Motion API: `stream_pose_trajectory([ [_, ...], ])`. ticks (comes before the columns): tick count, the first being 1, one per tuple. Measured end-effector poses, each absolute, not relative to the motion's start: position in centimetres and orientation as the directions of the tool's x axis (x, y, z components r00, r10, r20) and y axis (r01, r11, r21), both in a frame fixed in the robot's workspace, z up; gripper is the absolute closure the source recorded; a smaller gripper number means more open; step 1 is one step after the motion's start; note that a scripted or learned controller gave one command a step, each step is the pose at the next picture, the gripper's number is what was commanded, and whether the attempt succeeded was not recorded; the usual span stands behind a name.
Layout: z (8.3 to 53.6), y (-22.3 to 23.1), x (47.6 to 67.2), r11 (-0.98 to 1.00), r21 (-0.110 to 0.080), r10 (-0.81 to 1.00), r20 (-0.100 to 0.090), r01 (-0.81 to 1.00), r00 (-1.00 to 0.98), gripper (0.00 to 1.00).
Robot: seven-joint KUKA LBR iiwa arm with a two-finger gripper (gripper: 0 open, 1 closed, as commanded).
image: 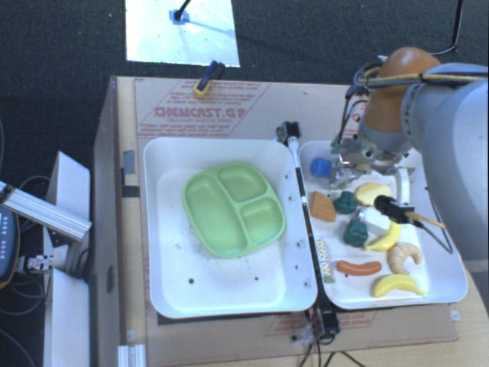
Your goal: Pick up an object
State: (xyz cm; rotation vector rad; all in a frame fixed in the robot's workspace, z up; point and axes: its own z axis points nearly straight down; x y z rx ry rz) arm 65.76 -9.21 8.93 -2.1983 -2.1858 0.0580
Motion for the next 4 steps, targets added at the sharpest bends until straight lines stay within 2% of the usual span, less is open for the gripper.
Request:
stream_pose_trajectory([
  [1, 9.0, -9.2, 65.9, -0.005, -0.051, 1.000, 0.002, 0.999, 0.005, 0.00],
  [2, 8.0, -8.7, 66.0, 0.000, -0.043, 1.000, 0.002, 0.999, 0.000, 0.00],
  [4, 8.0, -8.6, 66.0, 0.000, -0.042, 1.000, 0.002, 0.999, 0.000, 0.00],
])
